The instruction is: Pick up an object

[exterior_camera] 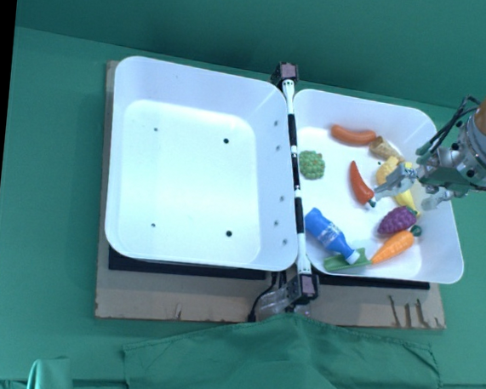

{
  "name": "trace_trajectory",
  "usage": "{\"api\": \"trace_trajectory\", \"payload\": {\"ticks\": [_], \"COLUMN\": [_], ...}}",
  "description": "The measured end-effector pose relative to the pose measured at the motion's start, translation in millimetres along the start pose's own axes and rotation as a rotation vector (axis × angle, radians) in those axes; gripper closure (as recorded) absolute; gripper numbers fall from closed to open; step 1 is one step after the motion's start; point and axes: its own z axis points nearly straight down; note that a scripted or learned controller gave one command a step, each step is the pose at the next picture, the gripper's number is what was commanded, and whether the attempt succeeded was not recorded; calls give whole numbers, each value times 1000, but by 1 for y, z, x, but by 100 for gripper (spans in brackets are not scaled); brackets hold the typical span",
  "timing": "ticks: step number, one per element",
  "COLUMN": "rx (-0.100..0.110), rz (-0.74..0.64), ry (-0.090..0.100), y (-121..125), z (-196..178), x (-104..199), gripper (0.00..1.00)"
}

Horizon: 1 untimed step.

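yellow plastic toy fruit, banana-like (407, 197), lies right under the two-finger gripper (406, 190) in the right white bin (441, 264), and looks the likeliest target. whether it sits between the fingers i cannot tell; the tool's state is unclear from this slanted view. just below the gripper rests a purple toy grape bunch (397, 220), and beyond it an orange toy carrot (393, 245). to the gripper's left lies a red toy chilli (360, 184); farther off, a blue plastic bottle (328, 232) and a green bumpy ball (312, 163). the step seems to be the grasp itself. next likely calls for a firm close, then a straight lift clear of the grapes.
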Motion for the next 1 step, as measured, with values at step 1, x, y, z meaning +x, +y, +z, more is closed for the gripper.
{"api": "trace_trajectory", "payload": {"ticks": [1], "rx": [-6], "rz": [4], "ry": [-2], "y": [1], "z": [-12], "x": [-1], "gripper": [100]}}
